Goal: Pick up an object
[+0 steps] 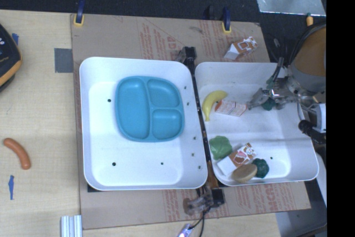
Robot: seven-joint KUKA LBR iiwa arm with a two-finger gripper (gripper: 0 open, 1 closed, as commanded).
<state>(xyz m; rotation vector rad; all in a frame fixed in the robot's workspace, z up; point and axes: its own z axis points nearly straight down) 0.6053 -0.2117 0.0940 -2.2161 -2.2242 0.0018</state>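
Gripper (260,100) low, angled leftward

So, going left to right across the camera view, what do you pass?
Sausage → blue divided plate in the left bin → banana → small white packet → gripper over the right bin.

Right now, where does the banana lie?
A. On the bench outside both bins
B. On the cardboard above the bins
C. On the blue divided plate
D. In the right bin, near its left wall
D: the banana lies in the right bin, beside its left wall, next to a small carton.
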